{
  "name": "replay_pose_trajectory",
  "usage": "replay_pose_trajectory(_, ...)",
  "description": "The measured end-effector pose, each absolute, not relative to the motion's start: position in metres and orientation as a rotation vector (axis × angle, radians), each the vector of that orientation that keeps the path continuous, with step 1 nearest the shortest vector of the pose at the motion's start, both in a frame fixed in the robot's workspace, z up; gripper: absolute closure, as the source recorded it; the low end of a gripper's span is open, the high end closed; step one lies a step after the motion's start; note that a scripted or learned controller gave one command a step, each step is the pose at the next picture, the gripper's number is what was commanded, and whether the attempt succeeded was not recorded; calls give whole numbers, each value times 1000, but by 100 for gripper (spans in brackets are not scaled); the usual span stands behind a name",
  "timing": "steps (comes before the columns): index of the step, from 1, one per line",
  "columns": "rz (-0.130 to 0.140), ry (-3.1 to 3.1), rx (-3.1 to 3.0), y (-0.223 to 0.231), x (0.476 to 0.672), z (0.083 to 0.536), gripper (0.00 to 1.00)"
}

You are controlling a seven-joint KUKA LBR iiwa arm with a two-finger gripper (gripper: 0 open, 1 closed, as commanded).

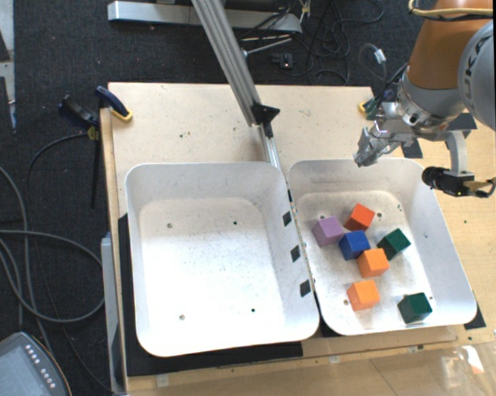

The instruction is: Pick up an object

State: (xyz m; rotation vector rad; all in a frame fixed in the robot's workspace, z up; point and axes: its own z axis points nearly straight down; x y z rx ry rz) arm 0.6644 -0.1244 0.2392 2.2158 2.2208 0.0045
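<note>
The jaws cannot be read from this height, wide or narrow, as the gripper [368, 153] hangs over the far rim of the right bin [333, 182], the arm's orange band [442, 52] out beyond that bin's far right corner. Seven blocks, the candidates for the pick, lie on the right bin's floor, well apart from the gripper. A purple block [329, 229], an orange block [361, 216], a blue block [354, 244], a green block [393, 242] and a second orange block [373, 262] crowd together at the bin's middle, several touching or nearly so. That packing probably leaves little room to close around any one of them. A third orange block [363, 294] sits alone toward the bin's near side, and a dark green block [414, 307] rests by its near right wall. The lone orange one looks the easier target, with open floor around it. The left bin [140, 237] adjoins the right bin along its left wall. The descent appears not yet begun
</note>
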Motion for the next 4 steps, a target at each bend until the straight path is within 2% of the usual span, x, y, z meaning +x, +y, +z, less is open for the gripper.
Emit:
replay_pose_trajectory(2, -1, 2231, 2215, -33, 599, 247, 100)
replay_pose_trajectory(3, 0, 2232, 2214, 15, 576, 254, 100)
replay_pose_trajectory(4, -2, 2231, 2216, 58, 553, 234, 100)
